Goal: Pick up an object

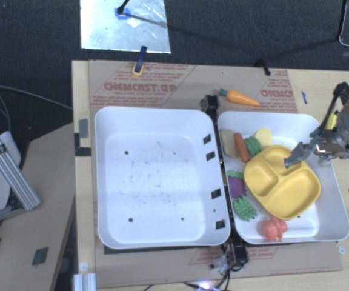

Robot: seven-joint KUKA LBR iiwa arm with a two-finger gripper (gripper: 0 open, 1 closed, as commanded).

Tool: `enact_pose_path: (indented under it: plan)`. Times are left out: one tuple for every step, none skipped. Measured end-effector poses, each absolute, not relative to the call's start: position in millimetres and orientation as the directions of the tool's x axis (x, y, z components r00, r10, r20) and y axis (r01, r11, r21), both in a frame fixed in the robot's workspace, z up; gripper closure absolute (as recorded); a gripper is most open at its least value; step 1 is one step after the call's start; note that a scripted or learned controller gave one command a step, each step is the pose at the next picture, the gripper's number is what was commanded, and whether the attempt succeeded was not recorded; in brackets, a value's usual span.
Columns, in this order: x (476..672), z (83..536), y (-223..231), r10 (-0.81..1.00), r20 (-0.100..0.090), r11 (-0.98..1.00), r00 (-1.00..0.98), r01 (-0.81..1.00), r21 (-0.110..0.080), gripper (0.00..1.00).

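— Hand first: where do you see it?
— Your hand hangs over the right bin, its dark fingers low over the far rim of the yellow divided plate. You can't tell from this slant whether they're spread or pinched, nor whether they touch the plate.
— And the things to pick?
— The plate lies tilted mid-bin. Along the bin's left wall you've a small carrot, a purple vegetable, a green one; a pink toy by the near edge. Another carrot rests on the table beyond the bin's far-left corner.
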State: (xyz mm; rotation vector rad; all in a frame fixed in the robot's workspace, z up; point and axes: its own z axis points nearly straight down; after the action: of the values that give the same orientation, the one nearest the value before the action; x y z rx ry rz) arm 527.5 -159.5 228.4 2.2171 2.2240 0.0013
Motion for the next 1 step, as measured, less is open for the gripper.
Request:
enact_pose_path:
  plan:
    - [486.9, 81.6, -174.8, 1.000, -0.002, -0.001, 0.001, 1.000, 0.006, 0.00]
